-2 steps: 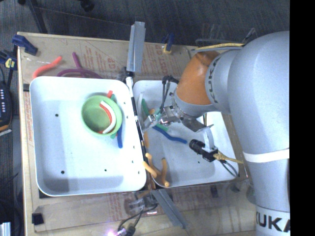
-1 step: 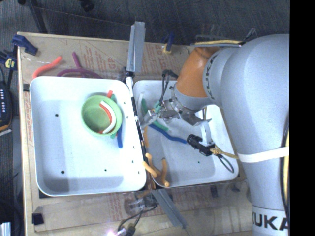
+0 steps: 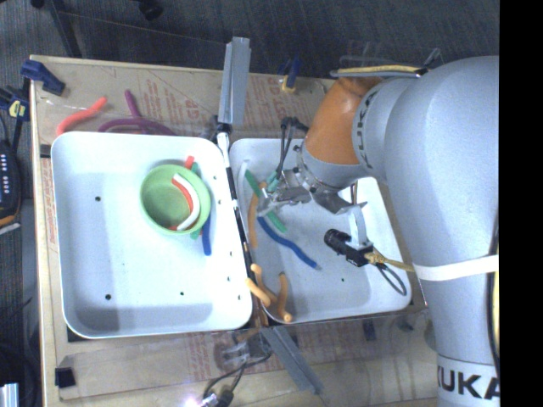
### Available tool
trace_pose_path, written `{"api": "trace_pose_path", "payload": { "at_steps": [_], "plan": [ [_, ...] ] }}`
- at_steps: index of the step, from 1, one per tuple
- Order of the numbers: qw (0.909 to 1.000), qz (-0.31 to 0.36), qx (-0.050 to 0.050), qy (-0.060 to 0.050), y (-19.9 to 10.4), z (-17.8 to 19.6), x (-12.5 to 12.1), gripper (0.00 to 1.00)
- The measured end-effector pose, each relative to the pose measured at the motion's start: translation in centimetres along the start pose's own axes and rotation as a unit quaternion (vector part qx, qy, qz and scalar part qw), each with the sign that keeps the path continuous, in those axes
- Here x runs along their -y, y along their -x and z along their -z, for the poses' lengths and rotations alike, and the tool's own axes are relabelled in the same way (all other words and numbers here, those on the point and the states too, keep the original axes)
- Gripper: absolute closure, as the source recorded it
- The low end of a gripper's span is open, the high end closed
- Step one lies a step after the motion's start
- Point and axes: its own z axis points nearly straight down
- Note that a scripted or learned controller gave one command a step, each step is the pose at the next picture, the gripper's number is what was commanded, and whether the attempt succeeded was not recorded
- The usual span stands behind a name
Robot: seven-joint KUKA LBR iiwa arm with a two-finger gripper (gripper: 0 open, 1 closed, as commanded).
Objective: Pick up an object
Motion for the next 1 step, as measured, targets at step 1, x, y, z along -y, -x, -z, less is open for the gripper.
{"api": "trace_pose_path", "payload": {
  "at_steps": [1],
  "plan": [
    [0.9975,-0.071,0.003,0.004,-6.13,8.74,-2.76,1.00]
  ]
}}
